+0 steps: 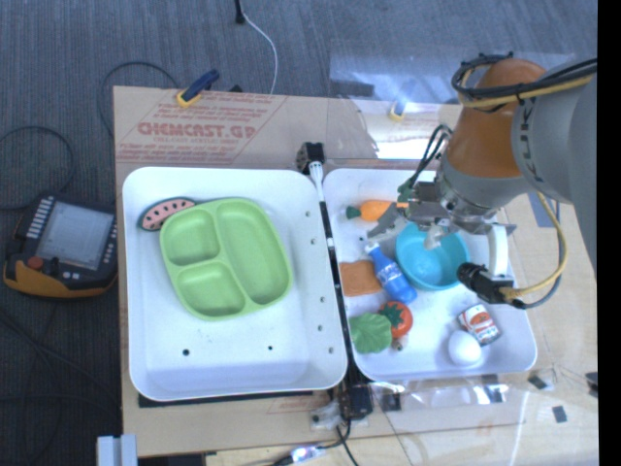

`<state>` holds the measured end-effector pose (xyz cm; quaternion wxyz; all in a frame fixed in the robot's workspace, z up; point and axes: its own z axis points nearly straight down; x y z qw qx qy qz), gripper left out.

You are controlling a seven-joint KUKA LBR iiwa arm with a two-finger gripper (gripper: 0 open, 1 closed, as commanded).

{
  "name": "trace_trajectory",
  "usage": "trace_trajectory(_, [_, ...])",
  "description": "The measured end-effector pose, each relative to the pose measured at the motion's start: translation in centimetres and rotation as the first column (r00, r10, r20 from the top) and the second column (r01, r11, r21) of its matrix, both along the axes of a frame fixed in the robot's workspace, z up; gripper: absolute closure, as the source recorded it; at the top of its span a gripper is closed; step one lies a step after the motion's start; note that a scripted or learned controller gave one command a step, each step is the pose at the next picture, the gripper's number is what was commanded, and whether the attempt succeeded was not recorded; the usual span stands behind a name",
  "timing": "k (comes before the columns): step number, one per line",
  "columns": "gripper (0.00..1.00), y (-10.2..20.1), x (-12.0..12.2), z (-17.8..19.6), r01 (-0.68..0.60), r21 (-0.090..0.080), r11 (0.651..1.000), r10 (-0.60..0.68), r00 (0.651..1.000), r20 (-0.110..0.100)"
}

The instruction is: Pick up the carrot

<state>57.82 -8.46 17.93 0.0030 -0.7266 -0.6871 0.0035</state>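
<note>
Toward the upper middle of the right white bin (524, 352) lies the small orange plastic carrot (376, 210) with green top. It is likely light, stiff and slick (grip mid-body). Just beside it hovers the gripper (435, 223); jaw state cannot be told.

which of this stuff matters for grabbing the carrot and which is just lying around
For the job:
- carrot, at the far side of the right bin
- gripper, over the blue bowl

Lying about:
- blue bottle
- tomato
- white egg
- small can
- green divided plate and watermelon slice, left bin
</note>
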Motion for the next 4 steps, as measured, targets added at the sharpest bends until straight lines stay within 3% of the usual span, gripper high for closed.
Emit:
trace_trajectory(1, [0.00, -5.3, 5.3, -8.4, 0.231, -0.001, 0.973, -0.231, 0.973, 0.011])
trace_trajectory(2, [0.00, -4.7, 7.8, -8.9, 0.371, -0.026, 0.928, -0.372, 0.925, -0.080])
trace_trajectory(3, [0.00, -4.8, 8.6, -8.9, 0.668, -0.018, 0.744, -0.668, 0.744, -0.032])
trace_trajectory(4, [1.00, -5.0, 8.9, -7.7, 0.674, -0.014, 0.739, -0.674, 0.738, -0.010])
